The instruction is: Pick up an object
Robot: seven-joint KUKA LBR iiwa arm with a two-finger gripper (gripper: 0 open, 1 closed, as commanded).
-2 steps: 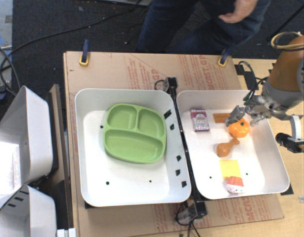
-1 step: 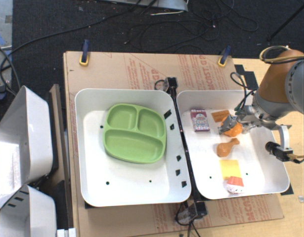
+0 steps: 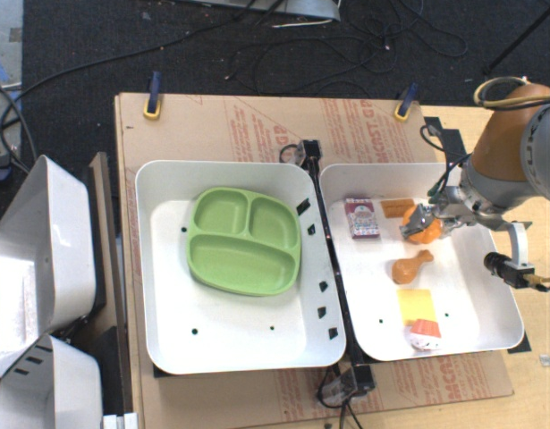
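Note:
The right bin point(image 3: 489, 329) holds several objects. My gripper point(image 3: 426, 220) is low over the bin's upper middle, directly on top of a small orange rounded object point(image 3: 424, 233), which peeks out beneath it. A flat orange block point(image 3: 396, 208) lies just left of the gripper, and a purple-and-white small box point(image 3: 362, 218) lies further left. A brown drumstick-shaped toy point(image 3: 410, 266) lies below the gripper. Near the front sits a yellow packet with a red-and-white end point(image 3: 418, 315).
The left bin point(image 3: 158, 329) carries a green divided plate point(image 3: 245, 241). A black divider with clips point(image 3: 324, 239) runs between the bins. The grey arm with its orange band point(image 3: 507, 146) comes in over the right bin's upper right corner. Cables lie behind the bench.

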